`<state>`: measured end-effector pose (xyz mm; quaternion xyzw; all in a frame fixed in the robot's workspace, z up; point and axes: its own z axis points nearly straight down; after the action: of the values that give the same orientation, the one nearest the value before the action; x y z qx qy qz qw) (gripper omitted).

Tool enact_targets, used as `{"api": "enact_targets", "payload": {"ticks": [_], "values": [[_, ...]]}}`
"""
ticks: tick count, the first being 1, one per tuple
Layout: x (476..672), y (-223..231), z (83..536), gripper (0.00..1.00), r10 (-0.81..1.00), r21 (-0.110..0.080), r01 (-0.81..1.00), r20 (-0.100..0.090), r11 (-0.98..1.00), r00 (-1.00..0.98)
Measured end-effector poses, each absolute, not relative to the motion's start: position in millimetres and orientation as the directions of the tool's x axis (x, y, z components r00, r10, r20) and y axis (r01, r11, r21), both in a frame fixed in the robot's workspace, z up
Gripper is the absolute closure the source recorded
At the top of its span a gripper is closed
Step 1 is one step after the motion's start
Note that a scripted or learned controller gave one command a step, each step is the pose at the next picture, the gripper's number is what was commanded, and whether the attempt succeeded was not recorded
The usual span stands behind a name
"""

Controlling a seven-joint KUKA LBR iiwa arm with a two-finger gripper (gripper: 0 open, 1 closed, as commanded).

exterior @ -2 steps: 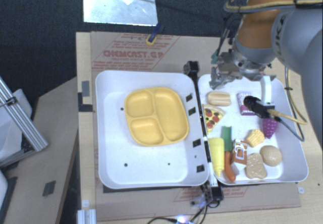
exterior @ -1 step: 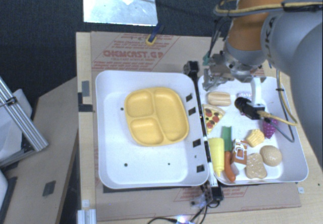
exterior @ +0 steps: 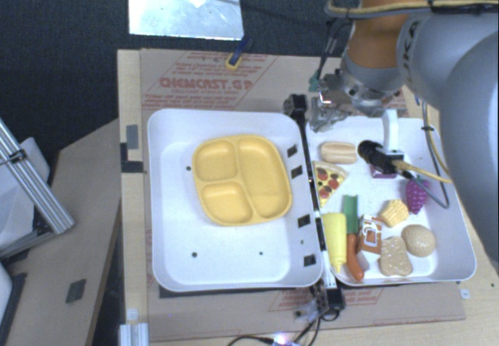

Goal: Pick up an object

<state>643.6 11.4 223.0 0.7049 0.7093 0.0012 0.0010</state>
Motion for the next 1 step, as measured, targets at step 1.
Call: {"api": "enact_targets", "payload": {"ticks": [1], "values": [[633.3,14.0,235.0,1.0,1.0,0.001,1.0,0.0,0.006,-0.006]]}}
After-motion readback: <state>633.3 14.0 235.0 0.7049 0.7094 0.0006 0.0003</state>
